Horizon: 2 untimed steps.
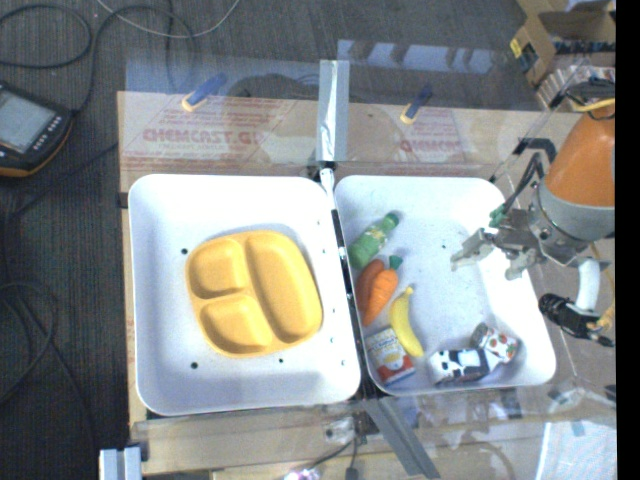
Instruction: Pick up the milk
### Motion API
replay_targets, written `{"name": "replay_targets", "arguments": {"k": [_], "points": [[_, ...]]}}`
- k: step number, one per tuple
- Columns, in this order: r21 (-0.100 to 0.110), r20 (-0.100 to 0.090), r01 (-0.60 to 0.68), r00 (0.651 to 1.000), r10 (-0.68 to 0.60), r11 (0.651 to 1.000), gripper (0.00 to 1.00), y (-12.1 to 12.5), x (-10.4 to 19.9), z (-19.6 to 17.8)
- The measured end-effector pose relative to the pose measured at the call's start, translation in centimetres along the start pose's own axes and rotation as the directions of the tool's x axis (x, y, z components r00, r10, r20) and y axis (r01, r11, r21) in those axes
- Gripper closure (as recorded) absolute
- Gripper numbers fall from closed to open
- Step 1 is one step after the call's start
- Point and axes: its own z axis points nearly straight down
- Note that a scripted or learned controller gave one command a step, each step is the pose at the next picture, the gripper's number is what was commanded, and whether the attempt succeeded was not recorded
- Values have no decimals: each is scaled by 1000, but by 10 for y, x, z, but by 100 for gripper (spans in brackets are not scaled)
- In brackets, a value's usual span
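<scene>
Status: pick not yet made. Small black-and-white cow-print milk carton (459,366) lies on its side at near edge of R shallow white bin (455,203), touching no part of the arm. Two-finger gripper (492,248) w/ grey metal fingers hangs over far-right part of same bin, well apart from carton; fingers spread wide, nothing between them. Left to do, by my reading: travel toward near edge, descend over carton, close, lift. R bin contents: green plastic bottle (376,236) by L wall; orange toy carrot w/ green top (377,288) just below it; yellow toy banana (404,322) beside carrot; small red-labelled can (388,354) at near-left corner; crumpled silver-and-red foil packet (497,346) just beside carton, looks touching. L shallow white bin (160,368): one yellow plastic tray w/ three compartments (255,290), tilted, nothing in compartments. Both bins sit side by side on counter (235,138).
</scene>
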Motion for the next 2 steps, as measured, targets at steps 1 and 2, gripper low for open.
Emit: {"name": "replay_targets", "arguments": {"k": [1,2], "points": [[0,-3,74,997,-74,997,0,-54,-20,70],[-13,8,255,967,-255,967,0,-54,-7,88]]}}
